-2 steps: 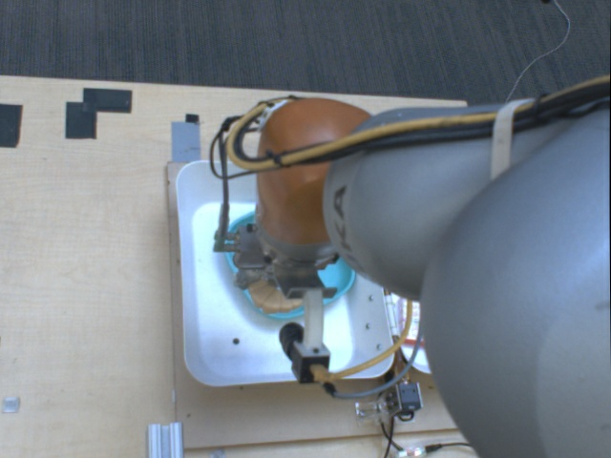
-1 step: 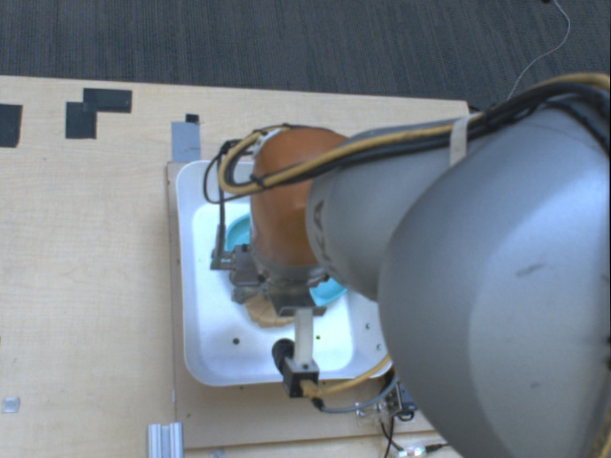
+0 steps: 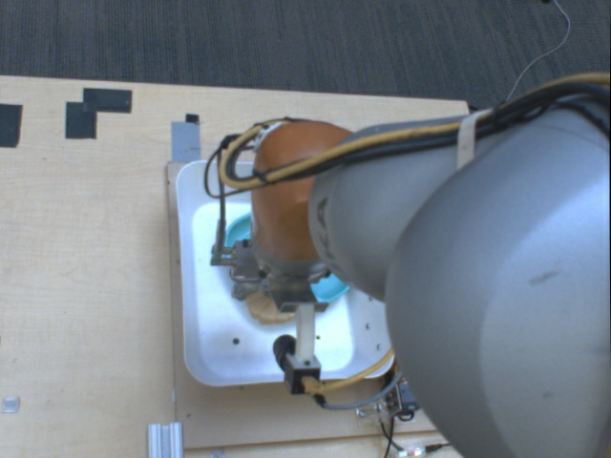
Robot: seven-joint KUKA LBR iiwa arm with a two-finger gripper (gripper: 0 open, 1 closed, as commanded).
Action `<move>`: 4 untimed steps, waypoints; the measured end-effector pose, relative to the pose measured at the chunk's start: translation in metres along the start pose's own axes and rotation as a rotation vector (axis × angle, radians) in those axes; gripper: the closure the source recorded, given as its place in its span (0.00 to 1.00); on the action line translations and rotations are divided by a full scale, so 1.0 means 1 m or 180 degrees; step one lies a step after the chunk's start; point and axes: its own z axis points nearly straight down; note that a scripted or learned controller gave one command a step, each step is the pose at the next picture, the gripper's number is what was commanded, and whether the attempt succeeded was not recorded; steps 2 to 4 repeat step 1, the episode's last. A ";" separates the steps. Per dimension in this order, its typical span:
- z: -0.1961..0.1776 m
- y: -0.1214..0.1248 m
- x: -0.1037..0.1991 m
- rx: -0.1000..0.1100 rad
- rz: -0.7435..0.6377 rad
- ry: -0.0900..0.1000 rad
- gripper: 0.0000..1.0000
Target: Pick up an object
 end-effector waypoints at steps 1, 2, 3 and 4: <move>-0.010 0.001 0.001 -0.0002 -0.0010 0.0004 1.00; -0.010 0.001 0.001 -0.0002 -0.0010 0.0004 1.00; -0.010 0.001 0.001 -0.0002 -0.0010 0.0004 1.00; -0.010 0.001 0.001 -0.0002 -0.0010 0.0004 1.00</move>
